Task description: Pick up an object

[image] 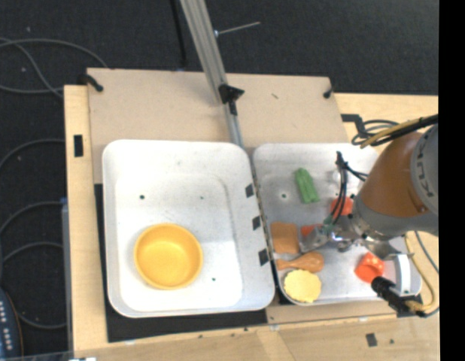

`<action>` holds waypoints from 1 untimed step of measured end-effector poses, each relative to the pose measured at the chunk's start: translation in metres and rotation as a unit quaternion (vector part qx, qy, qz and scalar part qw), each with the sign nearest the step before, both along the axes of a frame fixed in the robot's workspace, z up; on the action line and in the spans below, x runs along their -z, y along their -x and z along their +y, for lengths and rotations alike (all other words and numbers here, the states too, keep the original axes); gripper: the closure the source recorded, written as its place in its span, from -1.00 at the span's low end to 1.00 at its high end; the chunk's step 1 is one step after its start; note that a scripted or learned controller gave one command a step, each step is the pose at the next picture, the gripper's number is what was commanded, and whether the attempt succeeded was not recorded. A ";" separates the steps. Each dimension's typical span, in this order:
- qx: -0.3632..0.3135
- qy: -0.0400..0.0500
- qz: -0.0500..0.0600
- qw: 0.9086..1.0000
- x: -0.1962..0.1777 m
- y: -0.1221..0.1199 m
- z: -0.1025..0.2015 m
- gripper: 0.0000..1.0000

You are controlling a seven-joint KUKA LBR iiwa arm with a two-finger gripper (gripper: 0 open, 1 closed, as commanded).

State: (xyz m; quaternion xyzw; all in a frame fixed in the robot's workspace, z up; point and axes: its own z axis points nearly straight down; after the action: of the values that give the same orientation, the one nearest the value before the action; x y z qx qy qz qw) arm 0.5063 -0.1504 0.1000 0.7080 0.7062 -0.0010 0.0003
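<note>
My gripper point(321, 236) hangs low over the middle of the right bin point(281, 164), at the end of the arm with the orange band point(390, 179). Just to its left lies a brown-orange block point(284, 238). Right below it a tan drumstick-shaped piece point(302, 262) rests on the bin floor. A pale yellow round piece point(302, 286) sits at the bin's front edge. A green oblong piece point(306, 185) lies farther back, apart from the gripper. A red-orange piece point(369, 266) lies at the front right, under the arm.
The left bin point(172, 164) holds a yellow bowl point(168, 256) at its front left. A slanted metal rail point(206, 43) runs from the top of the view down to the gap between the bins. Cables point(383, 130) trail at the right.
</note>
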 end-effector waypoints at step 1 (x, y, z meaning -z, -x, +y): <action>0.003 -0.001 -0.003 1.000 -0.011 -0.002 0.000 1.00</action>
State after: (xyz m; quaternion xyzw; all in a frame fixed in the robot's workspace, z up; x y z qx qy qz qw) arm 0.5079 -0.1502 0.1114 0.7098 0.7044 0.0017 0.0020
